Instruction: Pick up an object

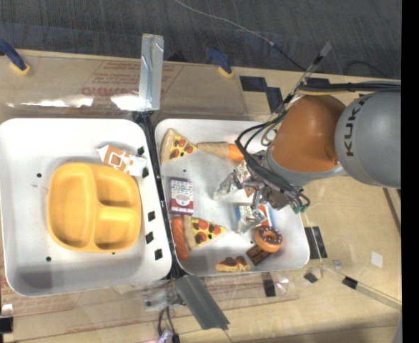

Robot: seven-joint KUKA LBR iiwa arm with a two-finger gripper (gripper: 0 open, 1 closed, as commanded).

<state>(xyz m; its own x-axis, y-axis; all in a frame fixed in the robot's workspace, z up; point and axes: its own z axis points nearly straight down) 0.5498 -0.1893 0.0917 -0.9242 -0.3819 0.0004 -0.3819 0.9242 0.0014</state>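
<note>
In the right bin (163, 138), toy food items lie scattered: a pizza slice (175, 147) at the upper left corner; a carrot-like cone (220, 149) just to its right; a small purple-and-white packet (181, 196) along the left wall; a sausage (179, 237) below that packet, against the same wall; a second pizza slice (205, 229) just beside the sausage; a pretzel-like piece (232, 264) at the bottom edge; a chocolate-coloured block (257, 254) beside it; a pink-iced doughnut (269, 240) touching the block's upper side.

The gripper (251, 191) sits over the middle of this bin, its metal parts among a blue-and-white item (249, 211) and black cables; whether its fingers are spread or closed cannot be told, and no object is visibly between them. The orange band (306, 134) and grey arm (370, 138) extend to the right.

In the left bin (16, 148): a yellow divided tray (94, 207) at centre; an orange-and-white carton (122, 161) touching the tray's upper right corner.
</note>
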